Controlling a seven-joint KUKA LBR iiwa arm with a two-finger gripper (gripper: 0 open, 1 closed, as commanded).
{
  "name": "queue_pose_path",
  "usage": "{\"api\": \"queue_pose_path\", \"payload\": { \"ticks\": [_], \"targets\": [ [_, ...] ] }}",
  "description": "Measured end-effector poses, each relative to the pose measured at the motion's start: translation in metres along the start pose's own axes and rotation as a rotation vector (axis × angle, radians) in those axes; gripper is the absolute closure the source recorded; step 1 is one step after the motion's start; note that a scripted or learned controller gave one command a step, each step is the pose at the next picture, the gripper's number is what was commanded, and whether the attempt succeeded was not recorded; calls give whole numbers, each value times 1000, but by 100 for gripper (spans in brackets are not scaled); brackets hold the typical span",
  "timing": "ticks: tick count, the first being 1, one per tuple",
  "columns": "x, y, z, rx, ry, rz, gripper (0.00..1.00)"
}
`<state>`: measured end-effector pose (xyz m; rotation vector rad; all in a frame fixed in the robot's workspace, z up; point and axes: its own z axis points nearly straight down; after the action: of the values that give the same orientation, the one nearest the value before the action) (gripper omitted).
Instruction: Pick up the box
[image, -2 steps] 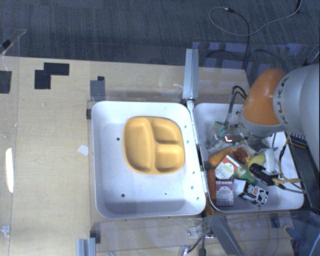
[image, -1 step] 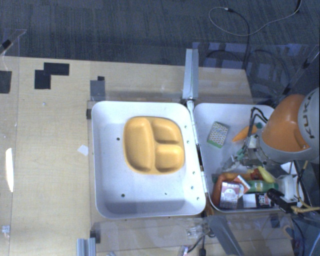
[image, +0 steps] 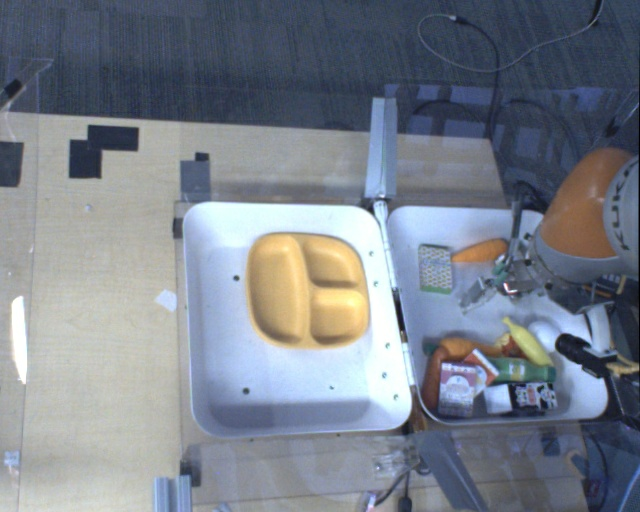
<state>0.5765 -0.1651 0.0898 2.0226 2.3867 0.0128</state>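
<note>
Since the gripper hangs open and empty over the right bin, well apart from the box wedged among clutter at the front, I'd bet it snags the banana instead.

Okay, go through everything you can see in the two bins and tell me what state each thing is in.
Yellow divided tray: flat in left bin.
Gripper: above right bin, holding nothing visible.
Carrot: lying near right bin's far edge.
Green patterned packet: flat, beside carrot.
Box: lying in the near pile.
Banana: atop pile.
</note>
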Motion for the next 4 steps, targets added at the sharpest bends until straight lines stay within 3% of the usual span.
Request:
{"api": "queue_pose_path", "payload": {
  "ticks": [1, 2, 3, 4],
  "targets": [
    [23, 93, -103, 5, 2, -86, 0],
    [57, 105, 2, 10, 3, -118, 0],
    [73, 85, -97, 8, 3, 116, 0],
    [94, 113, -163, 7, 3, 32, 0]
  ]
}}
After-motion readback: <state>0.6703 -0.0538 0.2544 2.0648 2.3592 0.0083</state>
